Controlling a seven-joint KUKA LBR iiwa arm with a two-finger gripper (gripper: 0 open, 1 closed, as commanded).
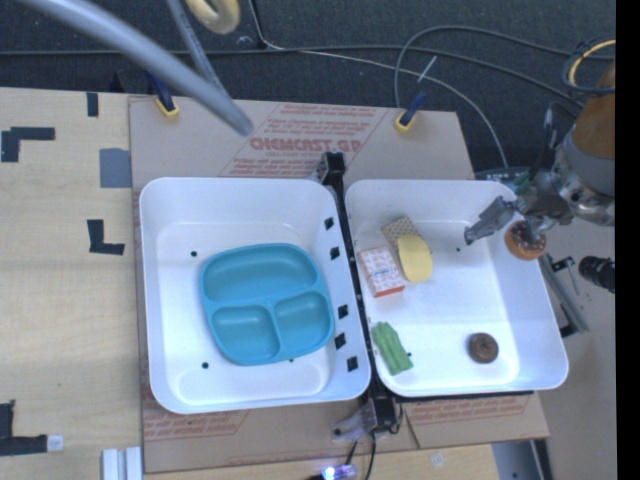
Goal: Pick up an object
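The right bin (520,313) holds a yellow oval object (415,258), a small red-and-white box (381,271), a tan speckled block (399,229), a green ribbed object (391,348) and a small brown ring (483,347). My gripper (505,226) hovers over the bin's upper right part, near its right wall, apart from all of these. A small orange-brown round thing (525,240) shows right at the gripper; whether it is held is unclear.
The left bin (165,268) bears a blue divided plate (266,302). A black divider (345,288) runs between the bins. Cables (440,68) loop behind the right bin. A grey pole (150,53) slants across the upper left.
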